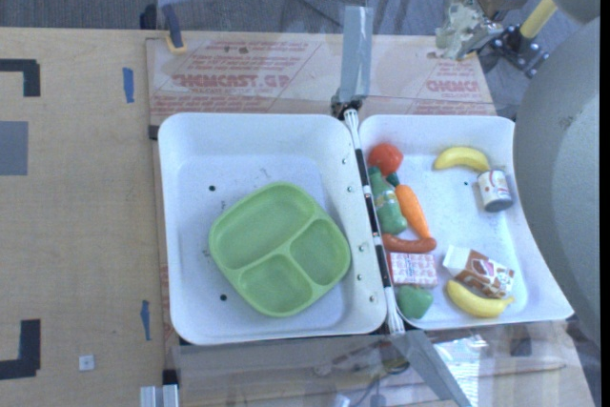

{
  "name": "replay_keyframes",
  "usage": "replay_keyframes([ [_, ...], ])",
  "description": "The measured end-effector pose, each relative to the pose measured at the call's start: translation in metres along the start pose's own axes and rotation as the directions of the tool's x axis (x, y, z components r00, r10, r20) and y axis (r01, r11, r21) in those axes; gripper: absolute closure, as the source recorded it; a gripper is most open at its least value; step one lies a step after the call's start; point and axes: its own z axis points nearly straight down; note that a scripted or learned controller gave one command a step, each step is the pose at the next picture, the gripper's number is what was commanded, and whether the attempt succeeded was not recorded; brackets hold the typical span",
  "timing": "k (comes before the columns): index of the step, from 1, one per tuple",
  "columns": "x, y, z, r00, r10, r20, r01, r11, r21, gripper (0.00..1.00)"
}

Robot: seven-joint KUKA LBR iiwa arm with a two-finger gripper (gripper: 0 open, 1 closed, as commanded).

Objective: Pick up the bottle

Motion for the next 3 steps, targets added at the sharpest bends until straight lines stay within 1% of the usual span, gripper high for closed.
replay_keyframes([
  [1,0.014,-0.047,0.0,1.0,-0.001,0.0,0.001,1.0,0.0,1.0],
  [3,0.033,-0.162,0.0,1.0,-0.022,0.0,0.022,1.0,0.001,1.0],
])
